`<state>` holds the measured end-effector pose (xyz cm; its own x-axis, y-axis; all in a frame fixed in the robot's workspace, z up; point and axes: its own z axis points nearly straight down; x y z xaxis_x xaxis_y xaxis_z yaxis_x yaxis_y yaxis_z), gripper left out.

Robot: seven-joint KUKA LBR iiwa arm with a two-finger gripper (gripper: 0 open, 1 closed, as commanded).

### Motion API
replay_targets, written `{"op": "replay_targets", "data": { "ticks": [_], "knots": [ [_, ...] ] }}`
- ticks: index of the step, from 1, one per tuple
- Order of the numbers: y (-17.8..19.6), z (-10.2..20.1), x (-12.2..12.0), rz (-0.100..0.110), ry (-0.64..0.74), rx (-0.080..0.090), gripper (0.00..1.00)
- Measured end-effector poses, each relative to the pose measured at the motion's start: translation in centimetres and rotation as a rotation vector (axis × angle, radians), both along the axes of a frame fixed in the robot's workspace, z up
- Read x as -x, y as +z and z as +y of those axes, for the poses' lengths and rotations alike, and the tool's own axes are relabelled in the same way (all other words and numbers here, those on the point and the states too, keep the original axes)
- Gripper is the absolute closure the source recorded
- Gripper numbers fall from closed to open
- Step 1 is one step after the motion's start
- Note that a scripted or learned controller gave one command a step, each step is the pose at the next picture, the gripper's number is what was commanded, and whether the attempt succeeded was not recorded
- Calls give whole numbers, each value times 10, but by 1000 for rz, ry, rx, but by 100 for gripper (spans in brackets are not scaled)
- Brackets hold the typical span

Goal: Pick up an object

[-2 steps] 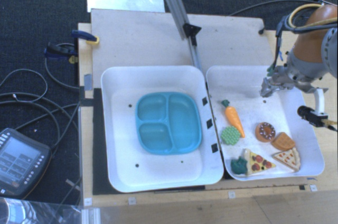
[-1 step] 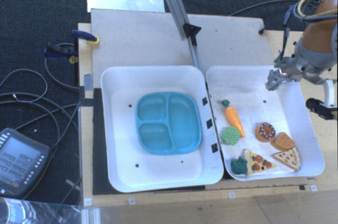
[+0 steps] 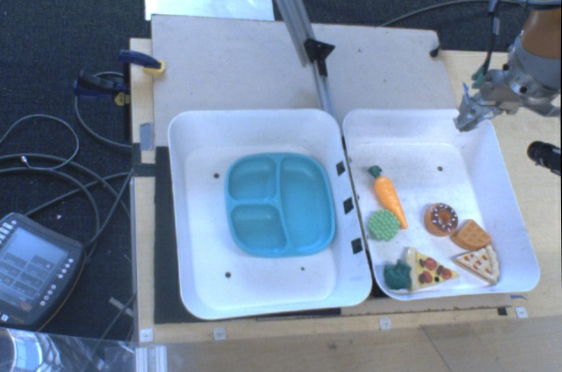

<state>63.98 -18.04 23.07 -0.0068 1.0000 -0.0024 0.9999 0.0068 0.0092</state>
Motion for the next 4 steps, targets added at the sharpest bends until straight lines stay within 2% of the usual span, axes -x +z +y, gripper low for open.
{"op": "replay_targets", "data": {
  "ticks": [1, 2, 3, 4],
  "knots": [
    [55, 0, -2, 1, 0, 0, 100],
    [55, 47, 4, 7, 4, -3, 100],
    [39, 94, 12, 9, 3, -4, 100],
    [27, 144, 37, 11, 3, -4, 100]
  ]
}}
